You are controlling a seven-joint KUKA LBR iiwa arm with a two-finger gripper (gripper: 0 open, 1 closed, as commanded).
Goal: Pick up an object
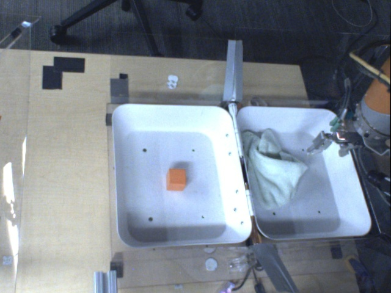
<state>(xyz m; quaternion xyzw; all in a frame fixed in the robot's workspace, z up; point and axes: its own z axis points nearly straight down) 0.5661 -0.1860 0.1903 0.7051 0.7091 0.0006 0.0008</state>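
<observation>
While the arm reaches in from the right, its hand hangs over the right bin near its far right corner, fingers spread apart with nothing between them. A crumpled white cloth lies on that bin's left side. An orange cube sits alone mid-floor in the left bin on the tabletop.

arm – grey, orange band | gripper – silver metal fingers
</observation>
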